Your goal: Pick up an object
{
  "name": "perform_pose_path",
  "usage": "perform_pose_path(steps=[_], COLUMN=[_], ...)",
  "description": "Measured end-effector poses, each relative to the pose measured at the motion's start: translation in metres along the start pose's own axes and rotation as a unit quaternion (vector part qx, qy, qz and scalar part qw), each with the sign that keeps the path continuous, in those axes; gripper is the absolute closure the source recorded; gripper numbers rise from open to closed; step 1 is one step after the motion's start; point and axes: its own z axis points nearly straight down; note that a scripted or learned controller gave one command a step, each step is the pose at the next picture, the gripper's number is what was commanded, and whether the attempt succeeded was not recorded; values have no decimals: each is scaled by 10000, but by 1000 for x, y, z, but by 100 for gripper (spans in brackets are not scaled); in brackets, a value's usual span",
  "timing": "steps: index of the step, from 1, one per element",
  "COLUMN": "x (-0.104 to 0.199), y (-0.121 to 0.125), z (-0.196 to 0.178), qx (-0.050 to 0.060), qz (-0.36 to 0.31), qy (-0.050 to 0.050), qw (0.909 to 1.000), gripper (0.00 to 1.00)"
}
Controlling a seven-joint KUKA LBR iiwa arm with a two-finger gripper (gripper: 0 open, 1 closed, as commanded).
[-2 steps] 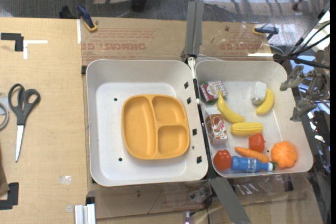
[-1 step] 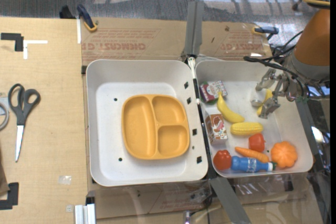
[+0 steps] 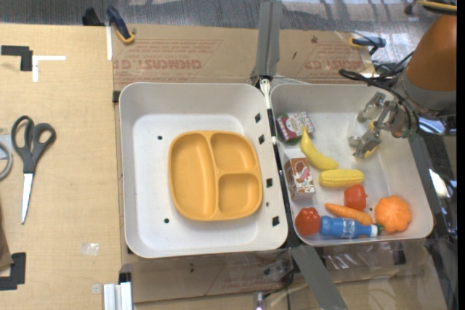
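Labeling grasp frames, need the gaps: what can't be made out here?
- pincer: fingers blurred and small in the camera view; open or shut unclear.
- Small packet and box: labels too small to read.
- Blue bottle: partly covered by the carrot.
- Arm: cut off by the right edge.

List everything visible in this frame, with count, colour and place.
bins: 2, white, side by side on the bench
tray: 1, yellow-orange, three compartments, in the left bin
banana: 1, yellow, right bin, centre
corn: 1, yellow, right bin, below the banana
carrot: 1, orange, right bin, near front
bottle: 1, blue, right bin, front
pumpkin: 1, orange, right bin, front right
packets: 2, red-brown, right bin, left side
scissors: 1, black handles, far left of the bench
claw: 1, metal, over the right bin's back right
arm: 1, orange band, from the right
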Motion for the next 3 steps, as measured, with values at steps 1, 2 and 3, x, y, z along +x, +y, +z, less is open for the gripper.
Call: perform_pose_path(steps=[1,2,3], x=[-23,-25,-4], y=[2,3,20], z=[1,-13,-117], qx=[9,14,44], qz=[1023,1007,1648], qy=[10,8,109], qw=[9947,9949,9863], gripper=[0,100,100])
